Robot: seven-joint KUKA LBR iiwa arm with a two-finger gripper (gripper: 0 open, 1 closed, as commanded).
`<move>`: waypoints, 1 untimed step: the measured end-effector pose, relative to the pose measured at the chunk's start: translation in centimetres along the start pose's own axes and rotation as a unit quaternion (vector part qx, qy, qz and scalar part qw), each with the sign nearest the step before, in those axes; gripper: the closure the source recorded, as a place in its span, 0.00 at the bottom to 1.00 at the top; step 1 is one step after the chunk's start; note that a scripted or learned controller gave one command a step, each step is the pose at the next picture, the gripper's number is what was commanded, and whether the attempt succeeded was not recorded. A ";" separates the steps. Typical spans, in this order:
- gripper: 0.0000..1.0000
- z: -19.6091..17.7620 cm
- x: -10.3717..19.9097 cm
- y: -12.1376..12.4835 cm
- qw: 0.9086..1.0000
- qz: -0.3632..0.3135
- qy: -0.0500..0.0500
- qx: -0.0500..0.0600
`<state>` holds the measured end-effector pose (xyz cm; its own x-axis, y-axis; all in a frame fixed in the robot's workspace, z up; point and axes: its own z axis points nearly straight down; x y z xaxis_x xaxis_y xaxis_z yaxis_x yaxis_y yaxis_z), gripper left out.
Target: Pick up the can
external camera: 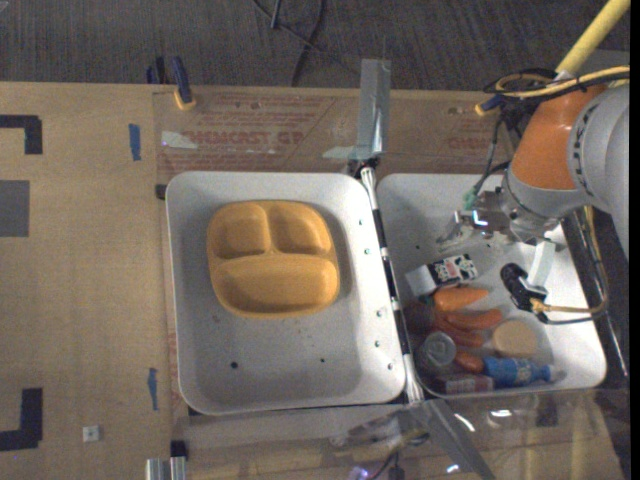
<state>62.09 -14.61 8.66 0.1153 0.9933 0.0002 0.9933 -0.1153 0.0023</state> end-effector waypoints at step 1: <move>0.00 -2.1 0.8 -5.5 0.998 0.065 0.001 0.002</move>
<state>56.70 -13.21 10.71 0.2439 0.9698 0.0019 0.9698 -0.2439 -0.0012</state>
